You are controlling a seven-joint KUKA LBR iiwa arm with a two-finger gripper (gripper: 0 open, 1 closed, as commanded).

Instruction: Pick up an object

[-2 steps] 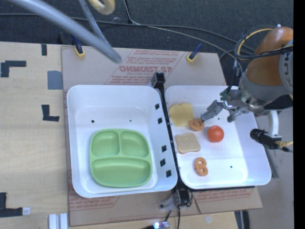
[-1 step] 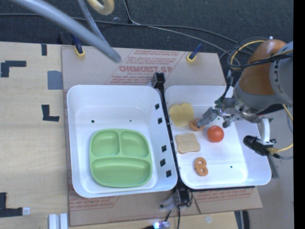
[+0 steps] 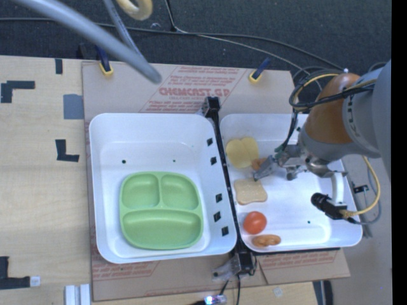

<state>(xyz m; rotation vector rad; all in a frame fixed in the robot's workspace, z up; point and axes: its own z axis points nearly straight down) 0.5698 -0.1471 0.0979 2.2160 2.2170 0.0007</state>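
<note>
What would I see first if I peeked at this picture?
Probably the bright green plate with three sections, sitting in the left bin. Next, the big grey and orange robot arm reaching into the right bin, where a red tomato, a slice of bread and a pale yellow round piece lie.

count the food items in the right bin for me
4 clearly: a pale yellow slice at upper left, toast below it, a tomato lower still, an orange piece by the front wall. The gripper may hide more.
</note>
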